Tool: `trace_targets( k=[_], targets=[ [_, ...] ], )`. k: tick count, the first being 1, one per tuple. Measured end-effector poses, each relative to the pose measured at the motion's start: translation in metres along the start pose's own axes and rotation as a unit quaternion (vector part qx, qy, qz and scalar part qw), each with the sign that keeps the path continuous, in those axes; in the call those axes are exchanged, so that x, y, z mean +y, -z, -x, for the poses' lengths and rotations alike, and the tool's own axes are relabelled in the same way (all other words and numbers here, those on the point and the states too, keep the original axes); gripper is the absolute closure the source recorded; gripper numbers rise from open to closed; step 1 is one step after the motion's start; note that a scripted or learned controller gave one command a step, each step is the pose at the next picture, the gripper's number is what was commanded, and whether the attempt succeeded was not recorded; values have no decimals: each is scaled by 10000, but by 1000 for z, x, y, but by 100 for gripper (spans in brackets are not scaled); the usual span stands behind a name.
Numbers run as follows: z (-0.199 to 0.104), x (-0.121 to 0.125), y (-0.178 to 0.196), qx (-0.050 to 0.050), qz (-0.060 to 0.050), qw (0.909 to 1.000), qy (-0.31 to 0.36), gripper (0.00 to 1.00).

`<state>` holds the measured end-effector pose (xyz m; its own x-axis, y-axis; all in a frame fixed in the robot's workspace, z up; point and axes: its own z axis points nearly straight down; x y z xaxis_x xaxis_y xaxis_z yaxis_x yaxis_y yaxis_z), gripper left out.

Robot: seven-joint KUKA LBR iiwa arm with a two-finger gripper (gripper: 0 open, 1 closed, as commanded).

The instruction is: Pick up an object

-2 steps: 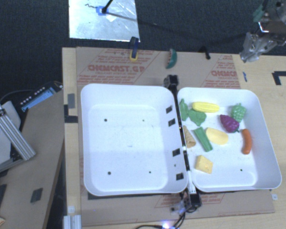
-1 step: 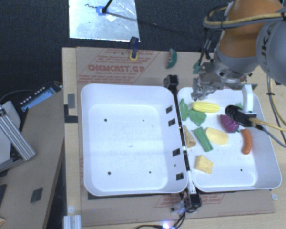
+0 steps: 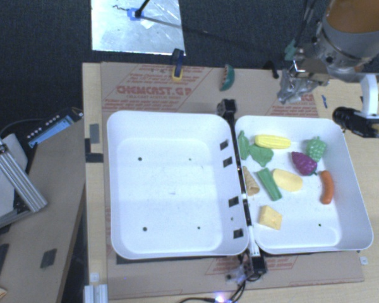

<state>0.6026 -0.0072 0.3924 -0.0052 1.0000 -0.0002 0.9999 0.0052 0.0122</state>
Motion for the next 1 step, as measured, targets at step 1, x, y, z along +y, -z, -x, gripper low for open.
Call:
trace_targets(
  k=[1],
  targets=[
    [12, -41, 154, 1, 41, 10000, -3, 100]
  ],
)
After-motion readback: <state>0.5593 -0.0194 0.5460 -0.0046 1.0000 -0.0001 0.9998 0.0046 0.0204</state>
